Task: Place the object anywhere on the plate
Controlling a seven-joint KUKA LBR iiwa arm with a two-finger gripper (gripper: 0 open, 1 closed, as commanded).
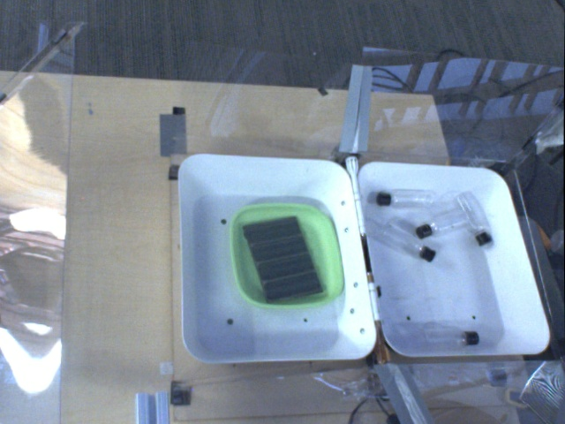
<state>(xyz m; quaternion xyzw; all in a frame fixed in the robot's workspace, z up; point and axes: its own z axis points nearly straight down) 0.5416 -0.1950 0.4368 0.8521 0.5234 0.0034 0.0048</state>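
A dark ridged block (pixel 282 259) is lying on the green plate (pixel 240 237) while clear, black-capped vials (pixel 406 199) are resting in the neighbouring bin (pixel 521 237). The vials are probably light, slick and roll-prone, best pinched mid-barrel. The pincer's state cannot be told.

What may be a grey part of the arm (pixel 552 135) sits at the far right edge, blurred
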